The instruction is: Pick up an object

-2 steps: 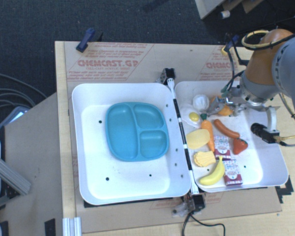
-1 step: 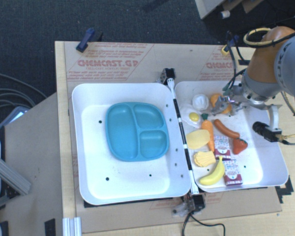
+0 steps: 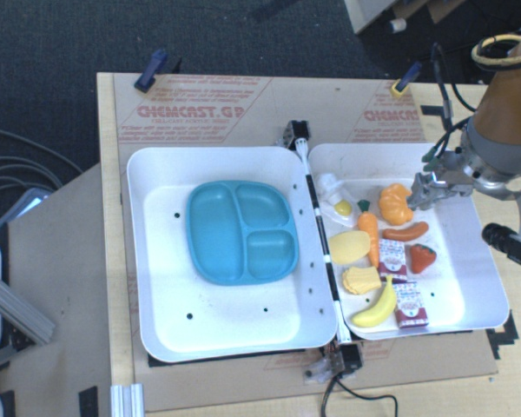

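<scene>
left bin (image 3: 156, 233): your divided tray (image 3: 241, 231) inside | right bin (image 3: 478, 302): toy food pile (image 3: 384, 254) | end effector (image 3: 421, 189): over right bin's rear

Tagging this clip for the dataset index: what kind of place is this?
Likely a robotics lab bench, not a kitchen. Two white bins sit on a protective-film-covered board clamped at the corners, the food is toy plastic, such as the banana, and loose cables run over dark carpet beside the bench.

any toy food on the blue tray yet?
No. The blue tray sits bare in the left bin; the toy food lies in the right bin.
</scene>
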You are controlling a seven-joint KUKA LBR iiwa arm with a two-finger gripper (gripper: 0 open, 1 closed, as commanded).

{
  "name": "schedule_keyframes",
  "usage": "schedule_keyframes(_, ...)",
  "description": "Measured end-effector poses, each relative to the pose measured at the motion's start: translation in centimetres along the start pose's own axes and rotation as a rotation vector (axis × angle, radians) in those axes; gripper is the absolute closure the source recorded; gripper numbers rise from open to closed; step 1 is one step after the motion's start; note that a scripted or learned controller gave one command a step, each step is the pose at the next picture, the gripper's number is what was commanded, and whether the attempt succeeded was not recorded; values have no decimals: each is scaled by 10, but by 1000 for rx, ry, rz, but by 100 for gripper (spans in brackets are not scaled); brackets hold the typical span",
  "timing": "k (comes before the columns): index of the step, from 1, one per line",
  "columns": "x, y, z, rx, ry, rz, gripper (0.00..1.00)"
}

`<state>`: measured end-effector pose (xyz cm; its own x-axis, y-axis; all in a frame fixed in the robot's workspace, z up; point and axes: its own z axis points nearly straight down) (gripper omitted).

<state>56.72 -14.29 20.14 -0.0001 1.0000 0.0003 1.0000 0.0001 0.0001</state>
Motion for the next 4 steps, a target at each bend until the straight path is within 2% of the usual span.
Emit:
schedule_keyframes(1, 0, -1, 1, 2, 1, 0, 0)
schedule_keyframes(2, 11, 45, 116, 0, 0, 0, 0)
schedule_keyframes(3, 12, 45, 107, 1, 1, 0, 100)
schedule_keyframes(4, 64, 8, -38, -2, 0, -1, 100)
